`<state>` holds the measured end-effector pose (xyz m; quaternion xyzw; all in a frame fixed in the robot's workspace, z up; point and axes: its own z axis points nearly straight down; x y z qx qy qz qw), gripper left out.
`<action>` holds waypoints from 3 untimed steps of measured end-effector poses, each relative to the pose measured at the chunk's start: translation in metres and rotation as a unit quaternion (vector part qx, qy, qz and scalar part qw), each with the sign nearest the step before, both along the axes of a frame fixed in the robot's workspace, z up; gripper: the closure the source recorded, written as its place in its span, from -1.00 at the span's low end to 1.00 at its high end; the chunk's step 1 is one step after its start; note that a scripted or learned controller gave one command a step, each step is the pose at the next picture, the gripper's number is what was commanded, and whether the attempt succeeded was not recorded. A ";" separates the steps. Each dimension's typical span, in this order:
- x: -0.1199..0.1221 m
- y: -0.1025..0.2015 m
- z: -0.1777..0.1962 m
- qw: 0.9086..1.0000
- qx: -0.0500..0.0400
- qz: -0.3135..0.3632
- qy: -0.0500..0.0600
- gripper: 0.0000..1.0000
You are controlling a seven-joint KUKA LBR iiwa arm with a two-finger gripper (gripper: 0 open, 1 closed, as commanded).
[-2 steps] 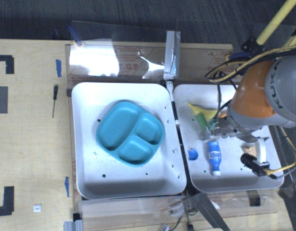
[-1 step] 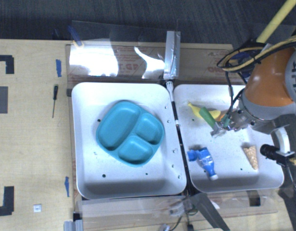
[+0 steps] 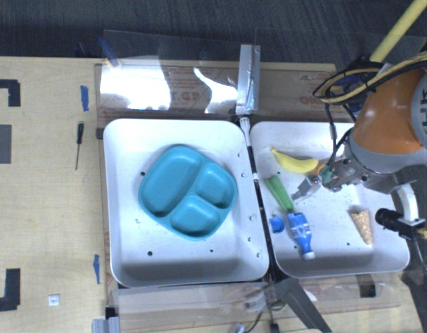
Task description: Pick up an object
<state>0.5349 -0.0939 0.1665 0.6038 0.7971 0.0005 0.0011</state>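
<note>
Gripper (image 3: 307, 186): centre of the right bin, fingers narrow, holding nothing, tips near the banana.
Arm (image 3: 390, 123): grey with orange band, reaching in from the right edge.
Right bin (image 3: 390, 259): banana (image 3: 294, 161) at upper left; green stick (image 3: 279, 193) below it; blue bottle (image 3: 300, 232) lower down; small blue piece (image 3: 275, 223) just beside the bottle; cone (image 3: 363, 225) at right.
Left bin (image 3: 119, 207): blue divided plate (image 3: 188, 190) in the middle.
Bench (image 3: 39, 207): screwdriver (image 3: 78, 143) left of the bins.
</note>
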 end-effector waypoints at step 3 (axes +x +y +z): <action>0.052 0.050 0.020 0.999 0.000 -0.041 -0.002 1.00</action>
